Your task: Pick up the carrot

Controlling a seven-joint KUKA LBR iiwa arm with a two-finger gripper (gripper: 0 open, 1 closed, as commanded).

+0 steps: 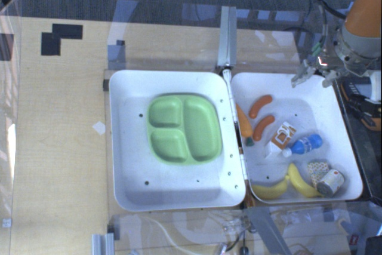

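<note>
A green three-part plastic plate lies in the left white bin. The slim orange carrot lies right of centre, against the right white bin's left wall. Its long axis runs up-down the frame, green end lowermost. At upper right the gripper hovers, fingers apart, empty. This looks like the approach: next, travel left and down.

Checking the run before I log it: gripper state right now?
Gripper: open, holding nothing, at the right bin's top edge; the carrot lies against that bin's left wall.
</note>
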